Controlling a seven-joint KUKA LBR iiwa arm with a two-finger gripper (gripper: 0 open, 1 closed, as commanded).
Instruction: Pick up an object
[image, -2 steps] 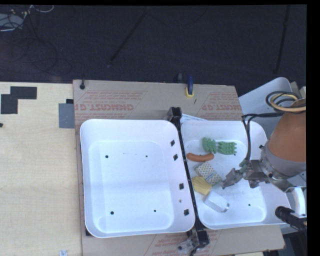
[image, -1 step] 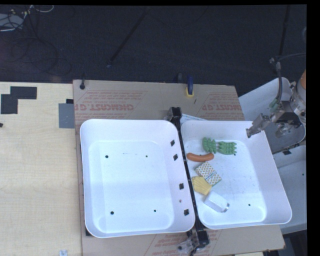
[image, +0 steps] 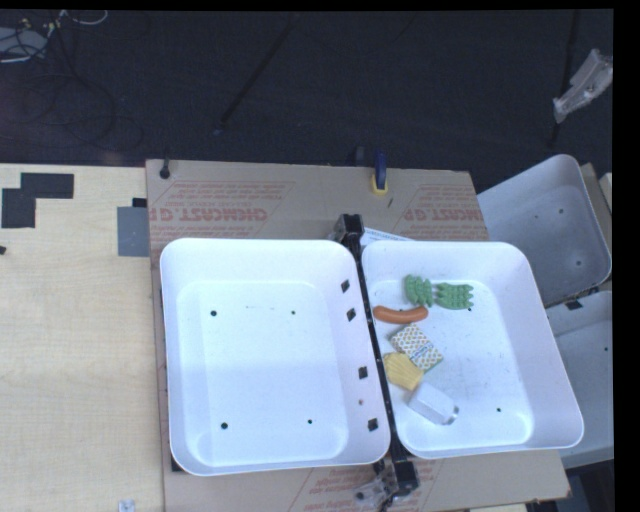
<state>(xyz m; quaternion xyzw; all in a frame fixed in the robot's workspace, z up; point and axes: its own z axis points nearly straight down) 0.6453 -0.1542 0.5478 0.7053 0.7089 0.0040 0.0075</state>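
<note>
Since every candidate lies in the right bin, the orange sausage looks the easiest; probably light, firm and smooth, best pinched across its middle; the green toy sits just beside it; the jaws' state I cannot tell.

- Tabletop: pale wood, a few dark patches at far left.
- Brown cardboard sheet lies flat on it, printed lettering along far edge.
- Two white bins on the cardboard, touching: left bin, right bin.
- Black clips along their shared edge.
</note>
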